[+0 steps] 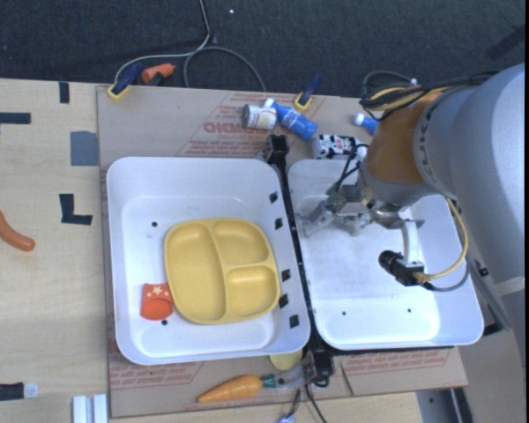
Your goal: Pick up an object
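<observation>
Plainly, we see a yellow divided plate (220,268) lying flat in the left bin (132,192), with a small orange block (156,301) touching its lower-left edge. Beside it, over the right bin (450,324), the arm (441,148) reaches in, and the gripper (335,214) sits low near that bin's upper-left corner; we cannot tell how it is set. Outside the bins, a toy carrot (232,388) lies on the worktop (35,166) below, and a sausage (11,231) lies far left.

A robotics lab: white bins (123,236) clamped to a taped bench (35,166); loose cables (203,25).
</observation>
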Available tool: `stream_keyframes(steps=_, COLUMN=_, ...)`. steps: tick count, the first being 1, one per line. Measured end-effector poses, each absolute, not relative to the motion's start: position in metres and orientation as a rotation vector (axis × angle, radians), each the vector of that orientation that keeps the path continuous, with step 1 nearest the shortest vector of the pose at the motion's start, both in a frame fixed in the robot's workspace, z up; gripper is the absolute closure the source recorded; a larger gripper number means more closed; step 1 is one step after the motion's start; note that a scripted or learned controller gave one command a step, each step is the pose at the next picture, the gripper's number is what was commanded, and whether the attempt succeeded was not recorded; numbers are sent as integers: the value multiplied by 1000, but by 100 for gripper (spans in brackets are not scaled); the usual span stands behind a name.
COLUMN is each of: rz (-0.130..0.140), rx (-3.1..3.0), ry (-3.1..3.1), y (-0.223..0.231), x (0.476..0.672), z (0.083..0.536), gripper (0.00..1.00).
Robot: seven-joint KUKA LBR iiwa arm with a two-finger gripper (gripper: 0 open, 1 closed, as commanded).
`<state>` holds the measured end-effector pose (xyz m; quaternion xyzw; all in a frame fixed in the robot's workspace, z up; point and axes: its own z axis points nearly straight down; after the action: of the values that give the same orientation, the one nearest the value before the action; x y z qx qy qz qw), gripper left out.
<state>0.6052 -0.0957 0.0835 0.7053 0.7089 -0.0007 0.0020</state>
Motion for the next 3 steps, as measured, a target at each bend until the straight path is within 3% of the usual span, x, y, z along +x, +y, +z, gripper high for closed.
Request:
stream_keyframes(steps=1, rz=4, rx=2216, ry=2221, y=-129, x=663, z=86, gripper=0)
stream_keyframes(steps=2, rz=0, rx=2216, ry=2222, y=-98, x=648, z=86, gripper=0)
stream_keyframes(steps=3, rz=1, rx=2219, ry=2222, y=-95, x=669, z=85, gripper=0)
